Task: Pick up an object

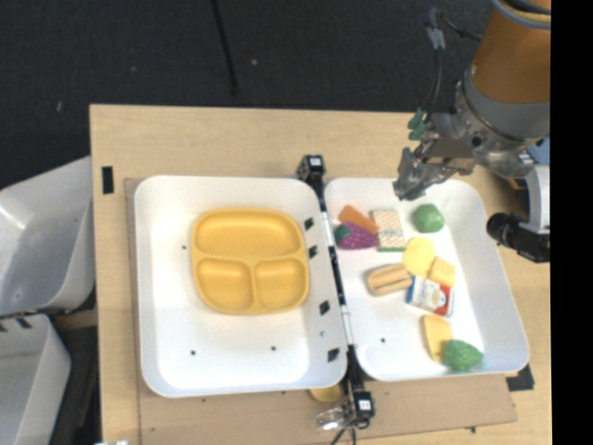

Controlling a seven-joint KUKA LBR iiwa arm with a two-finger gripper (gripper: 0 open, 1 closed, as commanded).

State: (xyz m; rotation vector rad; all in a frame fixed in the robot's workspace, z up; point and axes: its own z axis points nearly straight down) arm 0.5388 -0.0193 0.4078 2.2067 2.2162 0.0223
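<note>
You had the fingers hanging over the far end of the right bin, pointing down toward its far-left corner, with nothing between them; how far apart they stood you could not tell from this slanted view. To do this step well, you needed to pick one toy that stood clear of its neighbours and come down squarely over it, not over the bin's rim. The green ball looked like the best choice: it lay just near and slightly right of the fingers, close by but apart from the rest of the pile. The checkered block and the orange carrot lay just nearer and to the left, crowded against the purple grapes, so a descent there risked nudging several at once. The yellow divided tray sat alone in the left bin, well apart across the table.
</note>
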